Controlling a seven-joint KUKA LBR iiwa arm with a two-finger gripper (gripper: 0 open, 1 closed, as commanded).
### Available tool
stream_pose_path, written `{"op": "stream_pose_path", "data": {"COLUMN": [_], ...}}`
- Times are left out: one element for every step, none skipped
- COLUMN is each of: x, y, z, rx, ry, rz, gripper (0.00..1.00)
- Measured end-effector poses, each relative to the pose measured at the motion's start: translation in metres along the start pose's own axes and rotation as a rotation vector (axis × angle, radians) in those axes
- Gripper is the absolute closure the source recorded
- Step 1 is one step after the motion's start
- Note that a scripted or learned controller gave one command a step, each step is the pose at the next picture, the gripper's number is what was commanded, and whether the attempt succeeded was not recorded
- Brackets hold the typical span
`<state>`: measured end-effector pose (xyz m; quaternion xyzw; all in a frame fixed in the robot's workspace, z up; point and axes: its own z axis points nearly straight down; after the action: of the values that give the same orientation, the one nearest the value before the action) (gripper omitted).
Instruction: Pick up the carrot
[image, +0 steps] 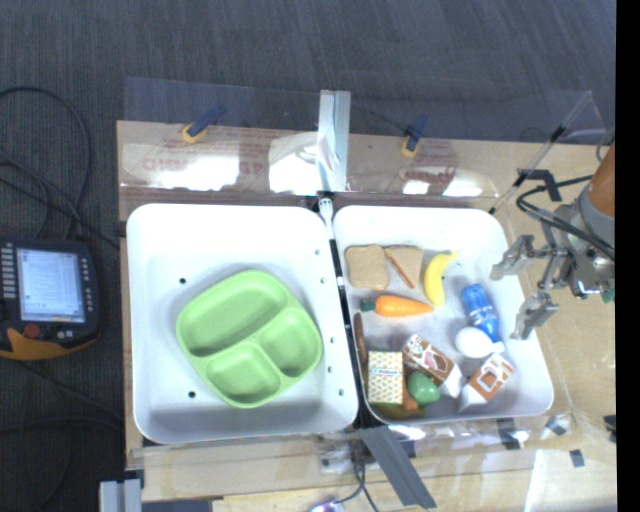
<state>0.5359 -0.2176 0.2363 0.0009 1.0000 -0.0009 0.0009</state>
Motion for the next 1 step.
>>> {"op": "stream_pose_path", "data": {"x": [-0.0342], "y": [0.0494], "z": [0.0833], "rx": [-0.004], "ry": [0.006], "rz": [-0.153], "gripper": [0.00]}}
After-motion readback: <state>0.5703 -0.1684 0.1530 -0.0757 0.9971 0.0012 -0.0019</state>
